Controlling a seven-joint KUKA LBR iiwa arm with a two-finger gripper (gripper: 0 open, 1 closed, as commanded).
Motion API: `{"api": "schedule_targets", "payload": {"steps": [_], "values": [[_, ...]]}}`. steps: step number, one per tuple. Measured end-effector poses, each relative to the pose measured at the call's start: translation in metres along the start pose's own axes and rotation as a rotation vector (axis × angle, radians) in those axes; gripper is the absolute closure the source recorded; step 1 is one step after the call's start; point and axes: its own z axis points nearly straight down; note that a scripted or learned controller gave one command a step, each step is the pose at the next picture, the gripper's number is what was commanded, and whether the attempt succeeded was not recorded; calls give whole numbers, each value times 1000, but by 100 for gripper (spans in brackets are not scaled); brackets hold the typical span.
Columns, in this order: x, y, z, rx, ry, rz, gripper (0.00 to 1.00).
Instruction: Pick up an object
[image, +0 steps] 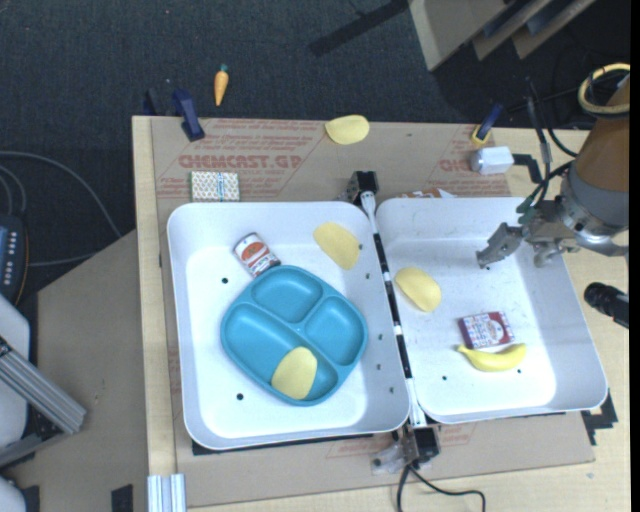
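Observation:
My gripper (516, 250) hovers over the back right part of the right bin (560, 400), open, with nothing between its fingers. In that bin, left of the gripper, lies a yellow oval piece (418, 288). Nearer the front sit a small red packet (484, 328) and a yellow banana (492, 357) just below it. The left bin (190, 300) holds a blue divided plate (300, 320) with a yellow piece (294, 372) on it, a small red-and-white can (257, 254) and another yellow piece (337, 244).
On the bench behind the bins lie a yellow piece (347, 129), a patterned packet (215, 185), a blue clip (186, 115) and a white box (493, 158). A toy carrot (221, 85) lies beyond the bench. A black divider clamp (363, 186) sits between the bins.

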Motion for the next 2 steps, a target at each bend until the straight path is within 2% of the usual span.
{"api": "schedule_targets", "payload": {"steps": [1, 2], "values": [[-24, -56, 112, -3, -1, 1, 0], [-31, -52, 53, -2, -1, 0, 0]]}}
